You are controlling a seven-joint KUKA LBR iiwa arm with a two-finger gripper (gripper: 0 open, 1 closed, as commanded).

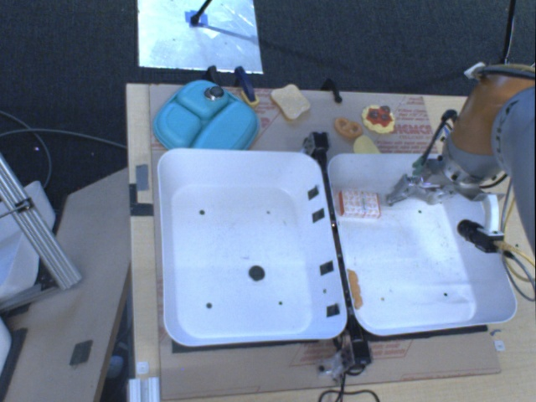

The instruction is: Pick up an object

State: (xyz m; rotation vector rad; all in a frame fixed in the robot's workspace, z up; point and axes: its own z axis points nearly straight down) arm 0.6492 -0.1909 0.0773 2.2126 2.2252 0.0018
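Dark carpet surrounds the desk (142,249), which carries two white bins side by side. On the left bin (243,249) lies one small dark disc (256,272). The right bin (419,258) holds a pink-and-white waffle (360,204) near its upper left corner and an orange strip (354,288) along its left wall. The arm (494,128) reaches in from the right, and its pincer (400,193) hangs over the right bin's upper part, just right of the waffle and apart from it; its fingers are spread a little, with nothing between them. Behind the bins sit a blue lidded tray (206,118), a toast slice (291,101), an orange bit (347,127), a round red-and-yellow piece (378,118) and a pale yellow piece (365,145). A shiny sheet (198,22) lies on the carpet beyond.
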